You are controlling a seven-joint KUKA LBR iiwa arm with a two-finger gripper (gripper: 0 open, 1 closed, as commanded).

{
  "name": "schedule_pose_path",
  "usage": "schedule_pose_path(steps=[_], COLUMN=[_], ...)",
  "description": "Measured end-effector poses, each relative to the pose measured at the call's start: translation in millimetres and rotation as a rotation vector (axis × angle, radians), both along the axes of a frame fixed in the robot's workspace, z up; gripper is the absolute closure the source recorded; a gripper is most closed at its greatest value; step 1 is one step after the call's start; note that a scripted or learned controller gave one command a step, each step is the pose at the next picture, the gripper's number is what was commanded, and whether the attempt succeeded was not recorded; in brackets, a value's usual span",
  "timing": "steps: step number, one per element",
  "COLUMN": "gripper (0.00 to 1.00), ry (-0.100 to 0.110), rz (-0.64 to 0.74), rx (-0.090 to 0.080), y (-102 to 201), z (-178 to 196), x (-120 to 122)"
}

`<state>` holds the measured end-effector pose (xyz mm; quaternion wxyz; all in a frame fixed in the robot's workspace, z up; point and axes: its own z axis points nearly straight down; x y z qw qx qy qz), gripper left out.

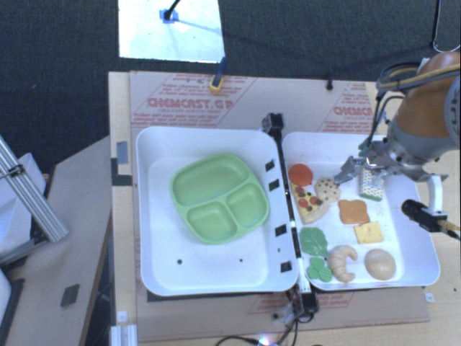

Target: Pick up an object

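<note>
In the camera view, the grey two-finger gripper (358, 166) hangs low over the right white bin (432, 265), fingers spread and pinching nothing. The nearest candidate, a round tan chocolate-chip cookie (326, 188), lies just to its lower left, touching the pizza slice (311, 205).

Bright even light, soft shadows, perhaps slightly blurred

You're looking at a smooth, glossy green plastic divided plate (220, 198) in a matt white plastic bin (158, 265), on protective-paper-covered board printed in red (191, 101).
</note>
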<state>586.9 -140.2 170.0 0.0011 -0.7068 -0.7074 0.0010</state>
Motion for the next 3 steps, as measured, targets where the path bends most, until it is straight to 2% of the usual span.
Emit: schedule_pose_path(steps=[1,2,3], gripper=[0.0,0.0,1.0], ry=[0.0,-0.003,-0.007], rz=[0.0,0.0,0.0], rx=[0.001,0.001,-0.001], y=[-4.0,-3.1,-3.9], z=[-59.3,-85.3,-74.3], x=[6.0,7.1,7.7])
